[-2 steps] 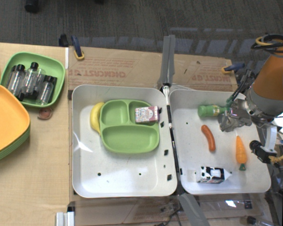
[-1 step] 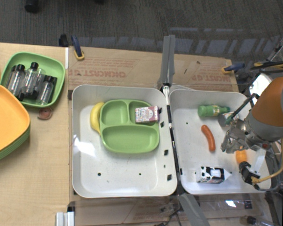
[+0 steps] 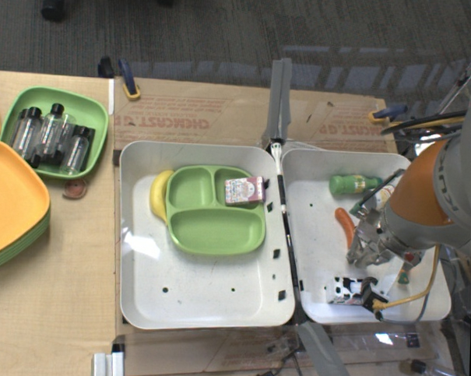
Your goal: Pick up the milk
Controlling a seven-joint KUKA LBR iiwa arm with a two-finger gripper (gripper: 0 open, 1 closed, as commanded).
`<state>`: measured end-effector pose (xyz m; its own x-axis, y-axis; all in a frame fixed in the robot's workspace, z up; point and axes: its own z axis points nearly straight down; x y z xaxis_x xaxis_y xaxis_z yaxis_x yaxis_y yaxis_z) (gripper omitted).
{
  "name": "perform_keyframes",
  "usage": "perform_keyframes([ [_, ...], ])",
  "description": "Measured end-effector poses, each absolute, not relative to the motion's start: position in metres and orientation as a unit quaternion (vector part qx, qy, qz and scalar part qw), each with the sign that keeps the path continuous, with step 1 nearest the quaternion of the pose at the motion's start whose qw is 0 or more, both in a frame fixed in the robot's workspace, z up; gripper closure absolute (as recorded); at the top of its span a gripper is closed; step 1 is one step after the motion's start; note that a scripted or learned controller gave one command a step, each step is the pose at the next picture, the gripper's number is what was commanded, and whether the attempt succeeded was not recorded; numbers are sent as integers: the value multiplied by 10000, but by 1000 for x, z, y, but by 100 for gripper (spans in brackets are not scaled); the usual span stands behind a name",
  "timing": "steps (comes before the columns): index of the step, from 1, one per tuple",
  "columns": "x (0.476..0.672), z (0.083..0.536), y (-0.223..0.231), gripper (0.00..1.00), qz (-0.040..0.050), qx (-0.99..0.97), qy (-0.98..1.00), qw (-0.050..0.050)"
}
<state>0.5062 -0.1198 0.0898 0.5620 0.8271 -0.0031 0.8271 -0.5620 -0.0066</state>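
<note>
Milk carton, cow-patterned, lies flat at the right bin's near edge, just below the gripper fingertips, apart from them. Finger state: cannot tell, too blurred. Carrot is just left of the fingers; green bottle is beyond.

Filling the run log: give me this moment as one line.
end effector: in right bin, above milk carton | milk: lying at bin's near edge, not held | left bin: green divided plate, pink carton
</note>
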Motion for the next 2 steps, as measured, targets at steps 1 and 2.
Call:
perform_keyframes([
  [1,507,152,-100,100,19,-8693,-4943,7],
  [2,552,90,-103,100,25,-9099,-4149,6],
])
